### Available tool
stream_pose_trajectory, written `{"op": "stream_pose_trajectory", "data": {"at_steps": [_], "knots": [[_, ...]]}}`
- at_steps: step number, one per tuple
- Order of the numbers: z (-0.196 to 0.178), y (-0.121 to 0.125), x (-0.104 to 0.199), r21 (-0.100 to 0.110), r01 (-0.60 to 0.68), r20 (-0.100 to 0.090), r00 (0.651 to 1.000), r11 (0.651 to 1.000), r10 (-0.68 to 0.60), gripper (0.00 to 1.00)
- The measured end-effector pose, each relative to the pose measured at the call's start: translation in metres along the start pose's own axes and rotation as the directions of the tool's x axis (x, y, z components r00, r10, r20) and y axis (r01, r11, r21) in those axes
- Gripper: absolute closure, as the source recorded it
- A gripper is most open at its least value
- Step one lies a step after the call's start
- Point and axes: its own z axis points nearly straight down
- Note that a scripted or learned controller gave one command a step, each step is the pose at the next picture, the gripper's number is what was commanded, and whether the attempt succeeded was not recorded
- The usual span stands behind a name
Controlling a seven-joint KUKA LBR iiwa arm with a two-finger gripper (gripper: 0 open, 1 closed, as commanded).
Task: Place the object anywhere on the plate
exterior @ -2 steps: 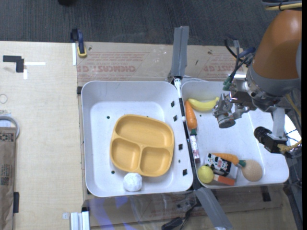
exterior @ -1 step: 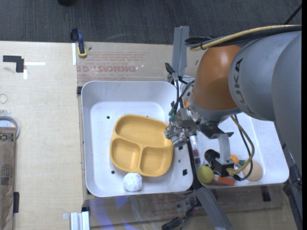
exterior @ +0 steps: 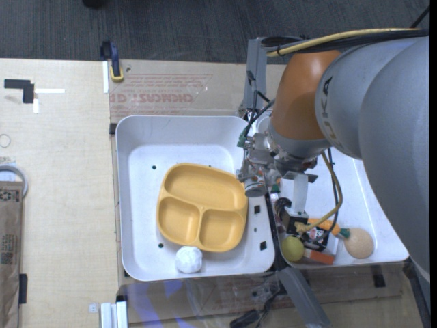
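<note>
Beside the glossy yellow three-compartment plate (exterior: 202,207) lies a crumpled white ball (exterior: 189,259); claw (exterior: 258,182) state unclear.

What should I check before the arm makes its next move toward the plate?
1. Yellow plate sits flat in the left bin: ok.
2. Plate compartments free of objects: ok.
3. White ball lies off the plate, beside its near edge: ok.
4. Gripper over the wall between the bins: ok.
5. Object between its fingers: cannot tell.
6. Green ball and beige ball lie in the right bin: ok.
</note>
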Motion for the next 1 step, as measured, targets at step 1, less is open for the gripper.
{"op": "stream_pose_trajectory", "data": {"at_steps": [1], "knots": [[-0.0001,0.0,0.0,0.0,0.0,0.0,1.0,1.0,0.0,0.0]]}}
